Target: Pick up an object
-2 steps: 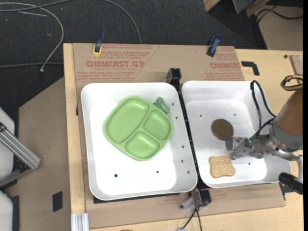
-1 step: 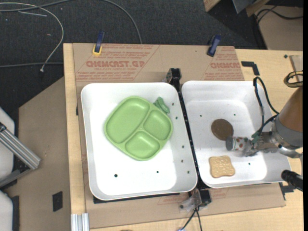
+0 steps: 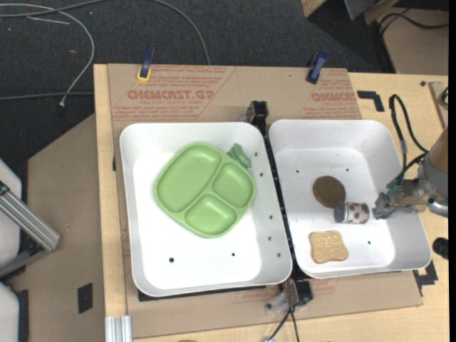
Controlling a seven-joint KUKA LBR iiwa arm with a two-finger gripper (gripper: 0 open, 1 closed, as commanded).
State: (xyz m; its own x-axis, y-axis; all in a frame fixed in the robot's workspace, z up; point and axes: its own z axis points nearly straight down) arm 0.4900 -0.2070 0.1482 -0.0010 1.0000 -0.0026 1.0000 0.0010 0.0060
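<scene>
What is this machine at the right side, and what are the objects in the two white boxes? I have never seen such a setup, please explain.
One camera looks down at a slant on a bench with two shallow white bins. The left bin holds a green divided plate with a small green item at its upper right edge. The right bin holds a brown disc, a small can lying on its side, and a tan cracker-like square. The machine is a robot arm reaching in from the right. Its grasping part, the end effector, sits just right of the can. Nothing is visibly held.
</scene>
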